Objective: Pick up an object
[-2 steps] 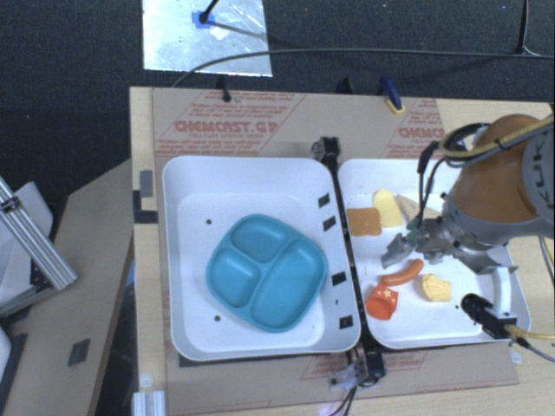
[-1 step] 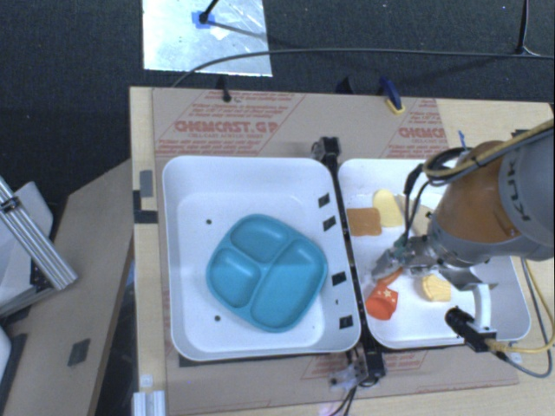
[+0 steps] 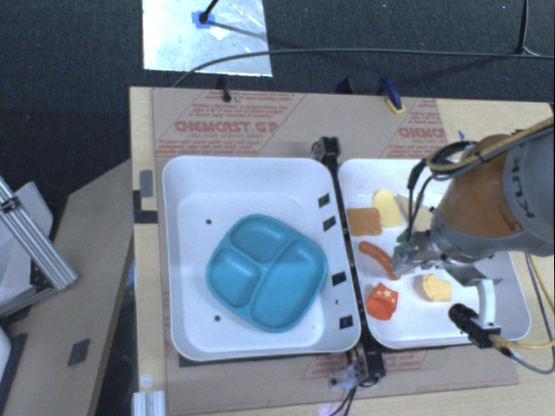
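Brown cardboard (image 3: pixel 260 120) printed with "CHEMCAST GP" in red covers the bench (image 3: pixel 104 232) beneath two white bins; the same lettering appears again, partly hidden, near the right bin. The left bin (image 3: pixel 251 176) holds a blue divided plate (image 3: pixel 266 271) with three compartments, lying flat near the bin's middle. The right bin (image 3: pixel 512 315) holds small play-food pieces: a brown toast-like slab (image 3: pixel 363 222) near the dividing wall, a pale yellow piece (image 3: pixel 387 206) just beside it, an orange sausage (image 3: pixel 376 256) lying at a slant below the slab, a red piece (image 3: pixel 381 302) near the front wall, and a yellow chunk (image 3: pixel 436 287) to its right. The grey arm (image 3: pixel 486 206) with its orange band reaches in over the right bin, and part of the letters "KU" can be read on its side. Its claw (image 3: pixel 404 255) is low at the right end of the sausage; whether it is clenched or released cannot be told from this angle.
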